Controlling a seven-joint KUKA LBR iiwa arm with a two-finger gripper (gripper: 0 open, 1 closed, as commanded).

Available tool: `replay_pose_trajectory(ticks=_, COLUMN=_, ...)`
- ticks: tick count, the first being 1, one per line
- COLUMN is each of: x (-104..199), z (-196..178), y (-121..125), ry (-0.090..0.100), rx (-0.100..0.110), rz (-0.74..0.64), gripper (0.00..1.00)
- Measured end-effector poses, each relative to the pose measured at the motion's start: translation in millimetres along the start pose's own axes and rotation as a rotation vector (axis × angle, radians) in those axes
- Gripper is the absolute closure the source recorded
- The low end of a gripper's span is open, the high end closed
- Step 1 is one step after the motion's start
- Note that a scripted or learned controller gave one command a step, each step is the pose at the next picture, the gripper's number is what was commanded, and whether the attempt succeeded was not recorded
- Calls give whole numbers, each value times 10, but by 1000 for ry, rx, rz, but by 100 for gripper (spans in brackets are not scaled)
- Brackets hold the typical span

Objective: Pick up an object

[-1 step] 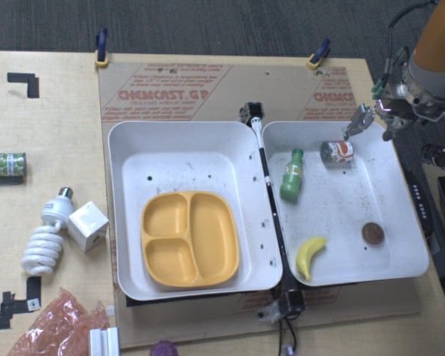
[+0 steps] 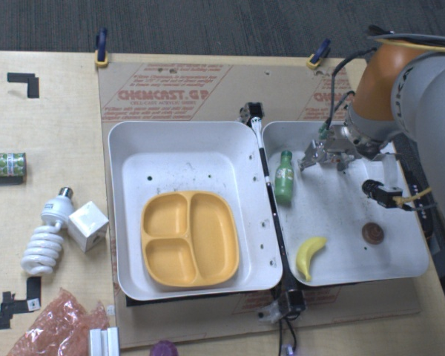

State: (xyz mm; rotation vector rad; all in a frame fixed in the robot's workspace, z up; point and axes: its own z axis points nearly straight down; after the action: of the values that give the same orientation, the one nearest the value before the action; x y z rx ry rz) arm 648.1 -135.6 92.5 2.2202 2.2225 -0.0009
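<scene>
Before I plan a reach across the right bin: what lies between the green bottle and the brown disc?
In the camera view, bare white bin floor lies between the green bottle and the brown disc. The banana sits below that line.

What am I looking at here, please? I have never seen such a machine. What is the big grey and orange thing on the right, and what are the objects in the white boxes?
The picture is taken by one fixed camera above a bench, looking down at a slant. The grey and orange thing is a robot arm reaching in from the right. At its end is a two-finger gripper, hovering over the right bin. I see nothing between its fingers. That bin holds a green bottle, a banana and a small brown disc. The left bin holds a yellow divided plate. Outside the bins, on the left, lie a spiral light bulb, a white cube and a small green can.
</scene>
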Motion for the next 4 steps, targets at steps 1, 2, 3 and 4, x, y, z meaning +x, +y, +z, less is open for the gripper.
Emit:
replay_pose_trajectory(ticks=1, x=-4, z=-99, y=2, ry=-1, rx=0, rz=-1, gripper=100)
replay_pose_trajectory(ticks=2, x=-3, z=-99, y=1, ry=-1, rx=0, rz=-1, gripper=0)
replay_pose_trajectory(ticks=3, x=144, z=1, y=-576, ry=0, rx=0, rz=3, gripper=0)
replay_pose_trajectory(ticks=4, x=135, z=-106, y=-567, ry=-1, rx=-3, rz=5, gripper=100)
